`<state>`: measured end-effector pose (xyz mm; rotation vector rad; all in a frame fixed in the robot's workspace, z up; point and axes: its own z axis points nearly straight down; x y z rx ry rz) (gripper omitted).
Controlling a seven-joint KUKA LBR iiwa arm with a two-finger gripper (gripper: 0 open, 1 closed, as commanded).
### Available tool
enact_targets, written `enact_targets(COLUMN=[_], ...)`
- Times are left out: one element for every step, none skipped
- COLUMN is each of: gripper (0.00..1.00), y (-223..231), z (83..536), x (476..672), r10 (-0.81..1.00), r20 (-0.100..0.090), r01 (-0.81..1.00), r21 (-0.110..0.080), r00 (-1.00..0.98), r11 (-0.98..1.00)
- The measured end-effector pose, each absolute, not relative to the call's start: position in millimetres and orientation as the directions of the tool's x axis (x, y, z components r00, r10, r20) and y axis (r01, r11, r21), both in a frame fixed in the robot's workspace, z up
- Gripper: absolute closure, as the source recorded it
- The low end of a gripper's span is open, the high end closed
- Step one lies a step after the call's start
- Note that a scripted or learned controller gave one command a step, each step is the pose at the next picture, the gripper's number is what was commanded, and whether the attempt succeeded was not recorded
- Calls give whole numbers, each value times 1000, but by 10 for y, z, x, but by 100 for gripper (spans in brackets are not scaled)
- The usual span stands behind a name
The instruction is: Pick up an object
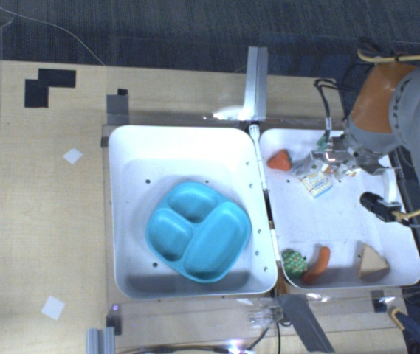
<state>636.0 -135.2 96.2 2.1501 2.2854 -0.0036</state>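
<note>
Nearest to us, along the near edge of the right bin (342, 223), we see three candidates lying untouched: a green knobbly piece (293, 260) at the near left corner, a red-orange sausage-shaped piece (318, 262) touching it, and a tan wedge (372, 262) towards the near right corner. Beside them, the left bin (132, 161) holds a blue divided dish (198, 231) resting near its middle, well apart from the arm.

Further back in the right bin, a small pale packet (317, 185) with a yellow mark lies on the floor, and the gripper (329, 159) is low just behind it, near the far edge. We cannot tell whether the claw is spread or pressed together; its tip is a tangle of metal at this scale, and we see nothing clearly pinched in it. A red strawberry-like piece (279, 160) sits at the far left corner of that bin, near the gripper but apart from it.

We judge the task not yet done: every item appears to rest on a bin floor. The packet looks like the likeliest target, and the grasp and the lift are left.
</note>
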Motion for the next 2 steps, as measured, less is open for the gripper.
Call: enact_targets(gripper=[0,0], y=[-1174,-1294], z=[876,970], x=[6046,5896], r10=[991,984], r20=[-2,-1], r01=[991,984], r21=[7,4], r00=[-132,-178], r11=[132,178])
